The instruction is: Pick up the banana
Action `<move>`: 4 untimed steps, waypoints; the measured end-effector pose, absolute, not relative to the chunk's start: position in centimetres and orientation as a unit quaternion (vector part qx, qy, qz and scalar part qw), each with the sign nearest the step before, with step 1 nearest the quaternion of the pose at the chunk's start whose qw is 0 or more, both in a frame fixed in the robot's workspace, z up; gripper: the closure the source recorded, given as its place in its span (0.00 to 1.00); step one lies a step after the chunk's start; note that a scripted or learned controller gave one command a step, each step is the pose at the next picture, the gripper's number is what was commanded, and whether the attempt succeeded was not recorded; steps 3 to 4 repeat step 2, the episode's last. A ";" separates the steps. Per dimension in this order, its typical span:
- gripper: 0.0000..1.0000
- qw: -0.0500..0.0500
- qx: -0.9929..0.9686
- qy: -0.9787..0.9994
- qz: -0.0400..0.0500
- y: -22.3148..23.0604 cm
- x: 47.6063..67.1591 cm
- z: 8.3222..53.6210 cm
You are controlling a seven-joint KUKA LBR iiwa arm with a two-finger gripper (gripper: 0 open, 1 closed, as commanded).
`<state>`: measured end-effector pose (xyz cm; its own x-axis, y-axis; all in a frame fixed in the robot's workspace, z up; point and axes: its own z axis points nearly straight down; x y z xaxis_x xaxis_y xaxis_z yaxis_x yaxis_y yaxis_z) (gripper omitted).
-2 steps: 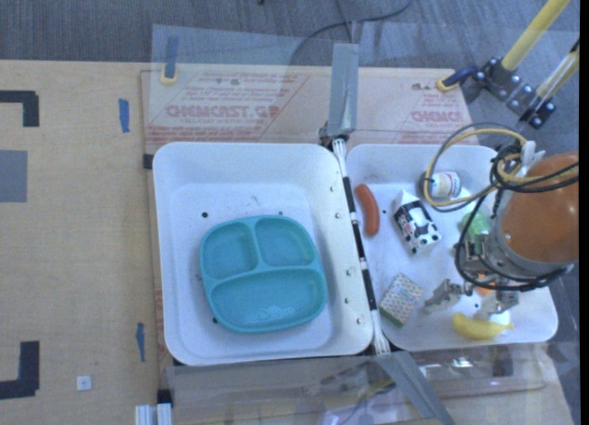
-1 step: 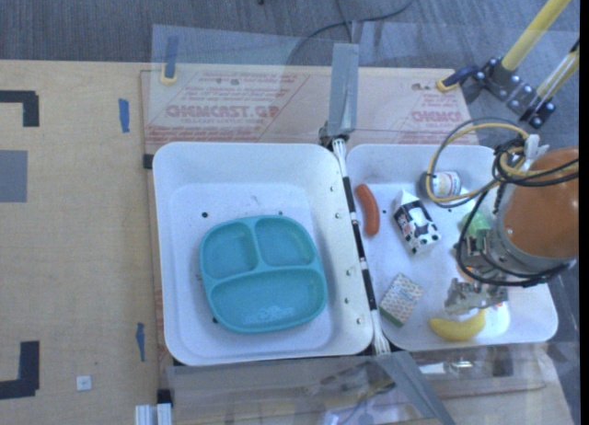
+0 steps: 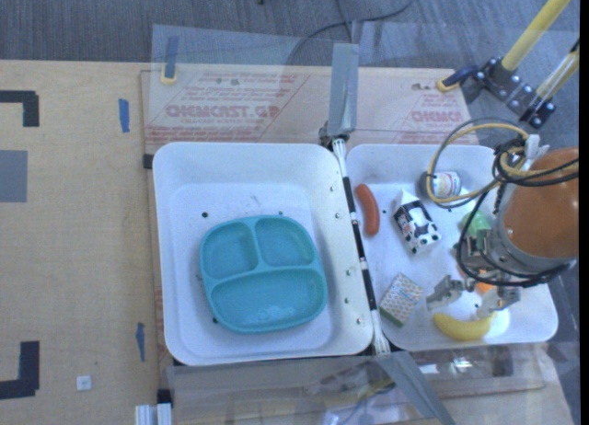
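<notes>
The yellow banana lies near the front edge of the right bin, beside a white round object. My gripper hangs just above and behind it, under the orange wrist band. Its two grey fingers are spread apart, one to the left and one to the right of the banana's back. The gripper is open and nothing sits between its fingers. The arm hides the right part of the bin.
The right bin also holds a red sausage, a black-and-white carton, a small tin, a patterned box and a green item. A teal divided plate lies in the left bin. Cables loop over the arm.
</notes>
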<state>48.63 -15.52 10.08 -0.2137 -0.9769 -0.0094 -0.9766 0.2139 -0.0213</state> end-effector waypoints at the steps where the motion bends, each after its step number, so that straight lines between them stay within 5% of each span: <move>1: 0.00 0.009 -0.582 0.813 -0.008 -15.7 48.6 9.1; 4: 0.00 0.006 -0.679 0.734 -0.006 -14.3 48.5 9.0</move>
